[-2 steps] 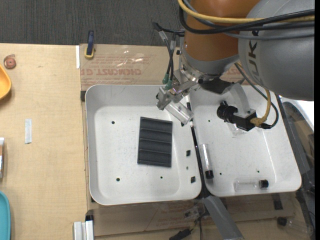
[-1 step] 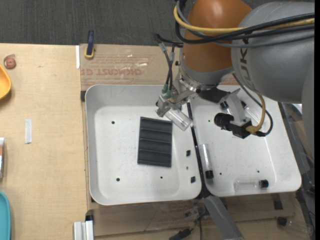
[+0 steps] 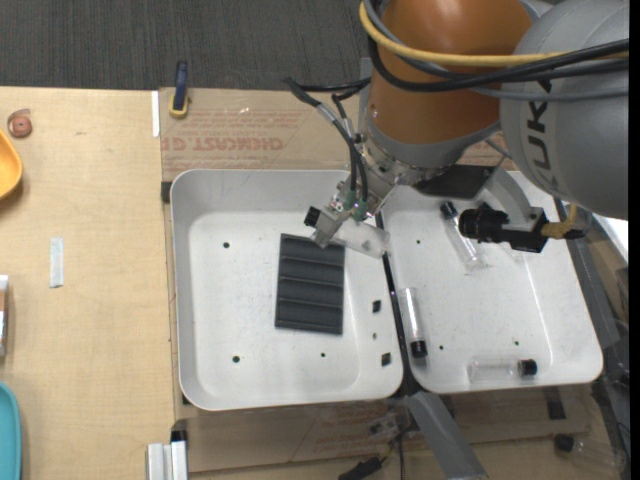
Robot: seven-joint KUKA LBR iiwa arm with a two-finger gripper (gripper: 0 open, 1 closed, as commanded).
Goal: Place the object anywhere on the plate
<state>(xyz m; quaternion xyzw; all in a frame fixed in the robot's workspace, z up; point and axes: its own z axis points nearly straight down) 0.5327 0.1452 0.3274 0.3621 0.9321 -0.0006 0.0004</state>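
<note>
Our big grey and orange arm [image 3: 470, 58] leans over two white bins [image 3: 200, 368]. We see a dark ridged plate [image 3: 311, 284] lying flat in the left bin. Our claw [image 3: 335, 223] hangs at its top edge. We think the job is not done yet

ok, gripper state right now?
Gripper: cannot be told. It sits low over the left bin, at the top edge of the dark ridged block.
</note>
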